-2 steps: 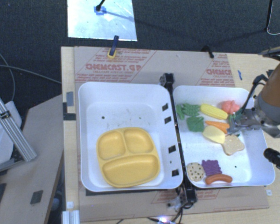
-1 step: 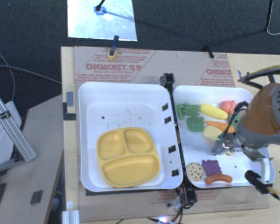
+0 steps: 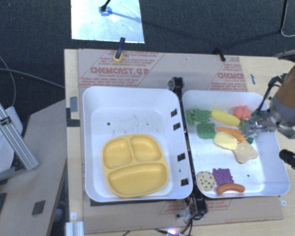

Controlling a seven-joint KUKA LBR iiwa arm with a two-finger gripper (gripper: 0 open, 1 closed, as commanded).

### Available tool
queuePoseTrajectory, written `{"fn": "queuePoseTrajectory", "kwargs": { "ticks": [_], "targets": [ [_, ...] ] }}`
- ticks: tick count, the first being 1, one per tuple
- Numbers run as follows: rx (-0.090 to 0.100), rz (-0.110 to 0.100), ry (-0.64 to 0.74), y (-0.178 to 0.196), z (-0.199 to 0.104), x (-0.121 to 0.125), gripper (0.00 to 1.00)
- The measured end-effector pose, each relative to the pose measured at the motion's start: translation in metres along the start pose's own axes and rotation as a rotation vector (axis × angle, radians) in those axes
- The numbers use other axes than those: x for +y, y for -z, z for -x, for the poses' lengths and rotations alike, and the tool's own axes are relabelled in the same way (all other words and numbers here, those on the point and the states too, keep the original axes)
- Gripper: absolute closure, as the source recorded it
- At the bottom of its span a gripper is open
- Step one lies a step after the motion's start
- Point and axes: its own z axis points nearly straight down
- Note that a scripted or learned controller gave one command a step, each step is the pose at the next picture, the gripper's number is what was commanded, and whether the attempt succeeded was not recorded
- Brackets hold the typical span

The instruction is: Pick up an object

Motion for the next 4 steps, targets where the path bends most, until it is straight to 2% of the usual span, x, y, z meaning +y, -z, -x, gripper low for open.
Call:
{"fn": "queuePoseTrajectory", "kwargs": {
  "ticks": [1, 2, 3, 4],
  "targets": [
    [0.008, -0.015, -0.006, -0.013, -0.008, -0.076, 1.00],
    [0.005, 0.000, 0.006, -0.046, -0.054, -0.004, 1.00],
    [0.006, -0.008, 0.000, -0.047, -0.051, -0.009, 0.00],
    [0.005, -0.006, 0.004, -0.036, -0.051, -0.008, 1.00]
  ]
}}
